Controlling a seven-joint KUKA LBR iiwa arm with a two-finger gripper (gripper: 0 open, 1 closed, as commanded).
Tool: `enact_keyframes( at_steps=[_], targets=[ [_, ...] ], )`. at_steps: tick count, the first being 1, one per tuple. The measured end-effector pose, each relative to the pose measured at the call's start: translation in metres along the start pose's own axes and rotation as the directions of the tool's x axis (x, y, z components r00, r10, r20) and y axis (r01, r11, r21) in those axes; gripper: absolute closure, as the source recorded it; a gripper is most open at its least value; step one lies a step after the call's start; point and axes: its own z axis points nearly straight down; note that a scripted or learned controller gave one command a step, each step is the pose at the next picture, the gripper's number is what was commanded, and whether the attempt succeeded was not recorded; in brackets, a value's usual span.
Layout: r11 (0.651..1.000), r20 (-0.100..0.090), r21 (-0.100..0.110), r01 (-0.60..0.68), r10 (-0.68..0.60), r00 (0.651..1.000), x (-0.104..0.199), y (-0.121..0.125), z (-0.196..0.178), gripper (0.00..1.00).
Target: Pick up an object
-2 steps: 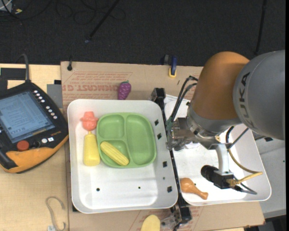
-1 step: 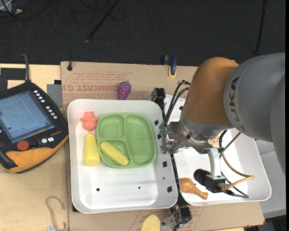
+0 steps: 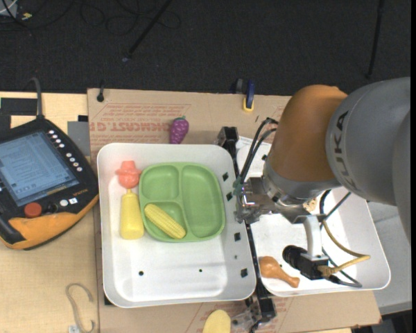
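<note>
Arm down over right bin

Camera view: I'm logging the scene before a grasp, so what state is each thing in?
Green plate, flat in the left bin, right side up.
Corn, lying in one plate compartment.
Yellow bottle, lying flat beside the plate.
Drumstick, lying loose in the right bin.
Pendant screen, lit.
</note>
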Motion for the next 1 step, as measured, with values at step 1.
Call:
enact_keyframes(
  at_steps=[1],
  targets=[
    [1.000, -0.001, -0.002, 0.000, 0.000, 1.000, 0.0035, 0.0050, -0.0186, 1.00]
  ],
)
